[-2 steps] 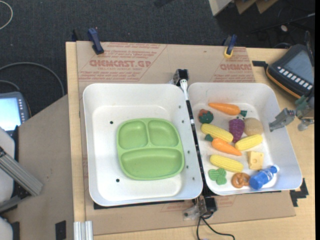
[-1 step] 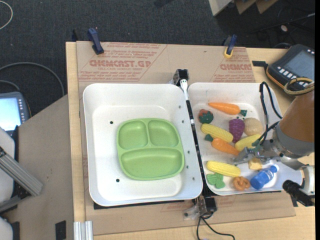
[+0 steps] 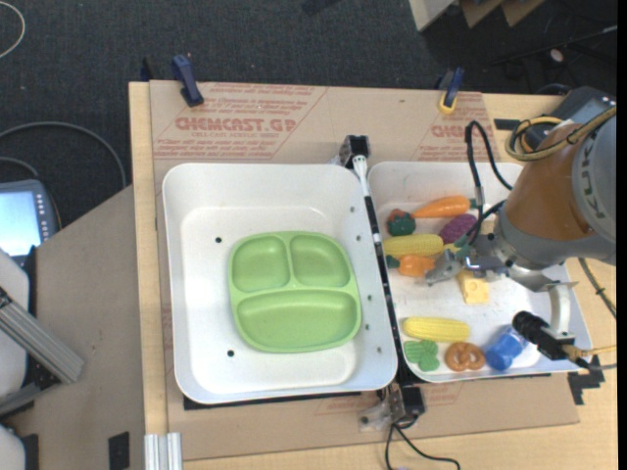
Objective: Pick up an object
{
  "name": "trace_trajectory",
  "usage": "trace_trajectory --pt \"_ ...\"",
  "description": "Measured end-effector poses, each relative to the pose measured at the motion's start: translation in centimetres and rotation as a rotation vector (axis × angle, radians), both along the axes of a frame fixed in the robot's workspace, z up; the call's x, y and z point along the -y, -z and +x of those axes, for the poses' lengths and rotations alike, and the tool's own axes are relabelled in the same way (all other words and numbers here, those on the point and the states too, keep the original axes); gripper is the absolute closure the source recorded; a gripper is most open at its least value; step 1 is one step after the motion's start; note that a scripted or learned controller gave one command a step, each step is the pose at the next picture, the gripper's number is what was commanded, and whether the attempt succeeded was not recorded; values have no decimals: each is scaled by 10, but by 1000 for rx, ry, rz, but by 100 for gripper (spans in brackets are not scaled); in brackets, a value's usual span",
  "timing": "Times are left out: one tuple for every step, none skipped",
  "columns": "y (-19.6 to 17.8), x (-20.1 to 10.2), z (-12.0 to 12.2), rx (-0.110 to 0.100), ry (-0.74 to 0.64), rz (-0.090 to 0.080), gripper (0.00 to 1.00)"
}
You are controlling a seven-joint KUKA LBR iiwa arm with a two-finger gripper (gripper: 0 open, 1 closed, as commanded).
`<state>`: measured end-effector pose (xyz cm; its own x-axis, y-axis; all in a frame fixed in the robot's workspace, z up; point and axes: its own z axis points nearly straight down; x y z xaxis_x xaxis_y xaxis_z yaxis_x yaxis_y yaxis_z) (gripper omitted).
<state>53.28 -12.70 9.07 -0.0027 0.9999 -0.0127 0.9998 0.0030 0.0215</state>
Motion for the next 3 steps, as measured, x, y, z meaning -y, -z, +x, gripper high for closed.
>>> trace_trajectory --pt "-1 -33 50 -2 0 3 0" --pt "-13 -30 50 5 3 -1 100" --pt "-12 -29 49 3 4 -2 0"
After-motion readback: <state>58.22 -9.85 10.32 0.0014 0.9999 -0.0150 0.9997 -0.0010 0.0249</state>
